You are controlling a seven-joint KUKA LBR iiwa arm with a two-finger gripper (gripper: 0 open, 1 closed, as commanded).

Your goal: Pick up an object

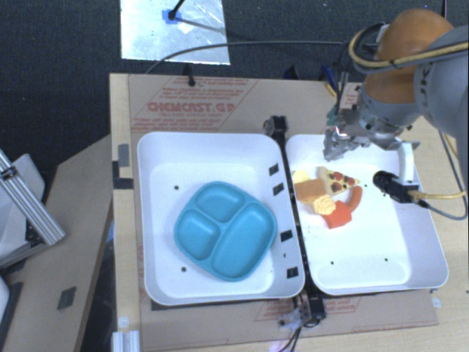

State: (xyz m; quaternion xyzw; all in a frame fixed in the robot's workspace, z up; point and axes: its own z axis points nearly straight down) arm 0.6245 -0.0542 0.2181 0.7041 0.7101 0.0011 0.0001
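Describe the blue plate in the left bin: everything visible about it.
The blue plate is a turquoise divided tray with rounded corners, seemingly smooth plastic. Raised ridges split it into three compartments: two smaller ones toward the left, one larger on the right. It lies flat, right side up, turned at an angle to the bin walls, near the middle of the left bin. Its compartments hold nothing. It rests on the bin floor, apart from the walls, and nothing else touches it.
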